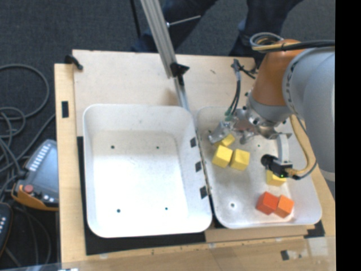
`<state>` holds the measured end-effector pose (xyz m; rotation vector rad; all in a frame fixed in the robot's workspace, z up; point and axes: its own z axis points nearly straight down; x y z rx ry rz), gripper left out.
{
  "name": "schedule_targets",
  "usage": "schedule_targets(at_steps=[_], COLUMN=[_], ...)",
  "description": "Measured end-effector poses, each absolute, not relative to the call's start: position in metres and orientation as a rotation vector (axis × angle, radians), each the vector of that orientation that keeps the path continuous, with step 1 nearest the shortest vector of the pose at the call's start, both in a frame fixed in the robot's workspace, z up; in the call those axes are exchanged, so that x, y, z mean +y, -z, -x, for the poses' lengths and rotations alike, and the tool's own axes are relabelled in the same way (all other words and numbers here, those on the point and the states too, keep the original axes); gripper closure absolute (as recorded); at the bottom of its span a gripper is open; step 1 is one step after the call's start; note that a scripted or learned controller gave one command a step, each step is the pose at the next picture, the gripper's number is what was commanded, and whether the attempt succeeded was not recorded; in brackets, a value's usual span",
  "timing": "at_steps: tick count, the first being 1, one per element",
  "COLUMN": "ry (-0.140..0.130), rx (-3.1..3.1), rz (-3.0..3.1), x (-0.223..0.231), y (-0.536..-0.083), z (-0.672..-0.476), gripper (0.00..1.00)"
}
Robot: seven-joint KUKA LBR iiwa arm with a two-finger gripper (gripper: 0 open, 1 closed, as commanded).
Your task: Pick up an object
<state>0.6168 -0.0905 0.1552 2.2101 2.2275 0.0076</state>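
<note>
Gripper [227, 133]: low in right bin [304, 213], apparently touching a yellow block [226, 141]; finger spacing unclear
Yellow blocks [231, 158]: just below
Orange blocks [275, 203]: near front

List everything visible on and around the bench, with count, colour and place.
yellow blocks: three or so, yellow, clustered in the right bin's upper middle, under the gripper
orange blocks: two, orange, touching, right bin's near right corner
small yellow-green piece: one, right bin's right side, beneath a black fitting
left bin: one, white
right bin: one, white
bench: one, pale wood
metal rail: one, silver, slanting across the bench's far edge
handheld controller: one, grey and orange, floor at left
cables: dark, floor at left
arm: one, grey with orange band
gripper: one, low over the yellow blocks
</note>
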Motion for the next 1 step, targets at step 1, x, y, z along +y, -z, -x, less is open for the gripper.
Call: schedule_targets(at_steps=[1], ry=[-0.005], rx=[2.217], rz=[-2.221], x=[-0.1312], y=[-0.1001], z=[-0.6382], gripper=[0.0])
